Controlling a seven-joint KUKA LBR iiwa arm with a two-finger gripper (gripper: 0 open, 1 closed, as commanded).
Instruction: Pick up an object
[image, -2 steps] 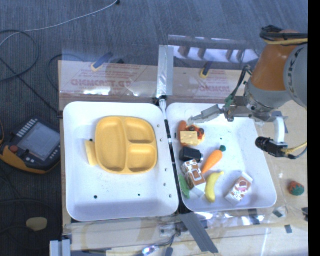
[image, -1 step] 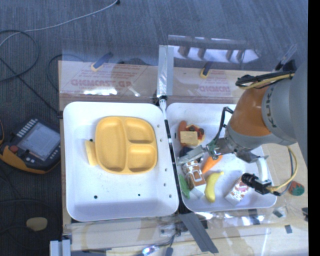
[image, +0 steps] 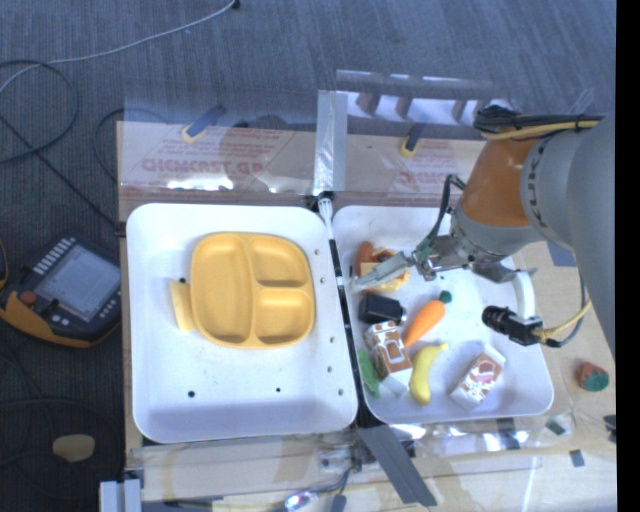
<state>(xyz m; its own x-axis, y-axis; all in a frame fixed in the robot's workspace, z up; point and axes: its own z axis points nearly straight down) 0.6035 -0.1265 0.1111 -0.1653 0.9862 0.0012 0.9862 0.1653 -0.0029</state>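
Note:
My gripper hangs low over the upper left part of the right bin, right beside a small orange and white item near the bin's left wall. Just below it lies a black block. An orange carrot lies slantwise in the bin's middle, with a yellow banana beneath it. A small brown and white box sits left of the banana, and a green piece lies by the box's lower left. A white and red carton rests at the lower right.
The left bin holds a yellow divided plate. The grey arm with its orange band covers the right bin's upper right. A black cable plug hangs over the bin's right side. A pendant lies on the floor at left.

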